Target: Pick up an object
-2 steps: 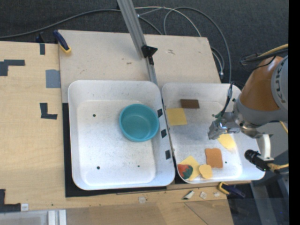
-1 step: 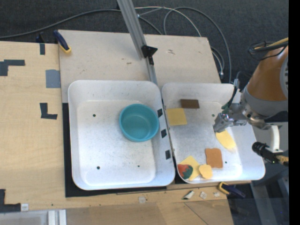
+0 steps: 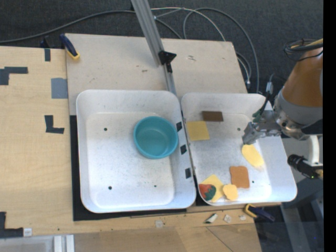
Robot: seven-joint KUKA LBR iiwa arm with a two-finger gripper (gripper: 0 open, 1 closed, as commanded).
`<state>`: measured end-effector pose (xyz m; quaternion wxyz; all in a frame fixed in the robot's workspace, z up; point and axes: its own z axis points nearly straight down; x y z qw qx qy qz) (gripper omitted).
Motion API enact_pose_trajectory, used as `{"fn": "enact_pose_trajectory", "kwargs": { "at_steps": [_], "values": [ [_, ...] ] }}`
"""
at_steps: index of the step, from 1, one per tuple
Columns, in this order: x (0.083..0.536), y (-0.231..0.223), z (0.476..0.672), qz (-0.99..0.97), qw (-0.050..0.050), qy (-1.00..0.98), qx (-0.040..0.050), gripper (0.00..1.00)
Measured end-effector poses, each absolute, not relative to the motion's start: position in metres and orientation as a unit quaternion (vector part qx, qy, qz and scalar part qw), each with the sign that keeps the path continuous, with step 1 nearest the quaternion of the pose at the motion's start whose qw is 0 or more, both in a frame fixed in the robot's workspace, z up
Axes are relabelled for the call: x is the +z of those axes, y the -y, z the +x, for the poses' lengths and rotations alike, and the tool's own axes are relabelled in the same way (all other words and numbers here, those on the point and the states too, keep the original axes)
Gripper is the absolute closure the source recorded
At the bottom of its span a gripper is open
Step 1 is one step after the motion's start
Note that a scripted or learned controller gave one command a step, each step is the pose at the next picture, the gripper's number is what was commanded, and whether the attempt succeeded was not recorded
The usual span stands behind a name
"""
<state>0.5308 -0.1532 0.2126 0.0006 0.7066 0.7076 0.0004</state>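
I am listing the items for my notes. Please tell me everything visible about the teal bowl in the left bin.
The teal bowl is round, plain and looks like plastic. It stands upright with its opening up and nothing visible inside. It rests on the floor of the left bin, toward that bin's right side, apart from the walls. Nothing else touches it.

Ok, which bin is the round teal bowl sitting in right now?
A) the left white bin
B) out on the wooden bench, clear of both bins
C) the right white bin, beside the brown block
A: the round teal bowl sits in the left white bin, close to that bin's right wall, while the small yellow and brown pieces lie in the right white bin.
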Motion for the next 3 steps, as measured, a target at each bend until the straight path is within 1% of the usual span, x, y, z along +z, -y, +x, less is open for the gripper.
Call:
{"fn": "enact_pose_trajectory", "kwargs": {
  "at_steps": [1, 3],
  "values": [
    [0.215, 0.092, 0.521, 0.704, -0.002, -0.710, 0.0001, 1.00],
    [0.211, 0.002, 0.519, 0.705, -0.002, -0.710, -0.0004, 1.00]
  ]
}}
